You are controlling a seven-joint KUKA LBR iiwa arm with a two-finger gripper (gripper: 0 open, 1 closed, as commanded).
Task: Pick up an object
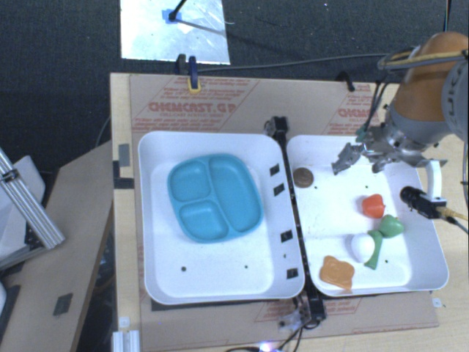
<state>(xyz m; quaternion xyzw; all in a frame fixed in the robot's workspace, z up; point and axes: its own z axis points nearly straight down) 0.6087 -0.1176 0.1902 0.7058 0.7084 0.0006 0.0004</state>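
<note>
Objects for picking lay in the right bin (440,266), clustered toward its near and right side. Nearest the camera, an orange piece (337,272) sat close to the bin's front rim, lying flat with its longer side running roughly left to right. Just behind it, a white egg-shaped item (360,246) touched a green utensil-like toy (384,235), whose long axis ran diagonally, thin handle toward the near edge and broad head up and to the right. Beyond that a small red-orange item (373,205) stood apart from the bin walls. A brown disc (303,177) lay farther back, just beside the bin's left wall. The middle and far left floor of this bin stayed bare, leaving room around the disc. The left bin (157,218) carried a blue divided tray (215,196), tilted slightly, with bare floor along every rim. Farthest back, the gripper (359,155) hung over the right bin's far part, its fingers spread and pinching nothing.
</note>
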